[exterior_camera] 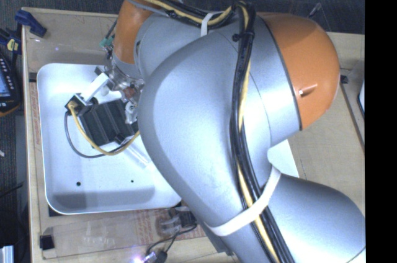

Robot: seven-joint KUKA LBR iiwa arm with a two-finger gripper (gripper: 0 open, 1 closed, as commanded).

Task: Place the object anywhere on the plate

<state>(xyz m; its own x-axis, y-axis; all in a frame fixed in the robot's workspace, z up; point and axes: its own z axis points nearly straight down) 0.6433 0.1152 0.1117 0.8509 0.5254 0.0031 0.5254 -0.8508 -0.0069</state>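
Casing of the grey arm (205, 131) covers the middle and right of the frame, with an orange band (310, 69) at upper right and a black and yellow cable bundle (239, 106) strapped along it. It hides the right side of the white bin (93, 193) and most of the table (68, 26) beyond. The pincer (129, 103) hangs over the upper right of that bin's floor, tucked against the arm; whether it is open or closed cannot be told. Where the object and the plate lie cannot be made out either. Two small dark dots (79, 183) mark the bin floor at lower left. A blue clamp (29, 21) sits at the table's upper left corner.
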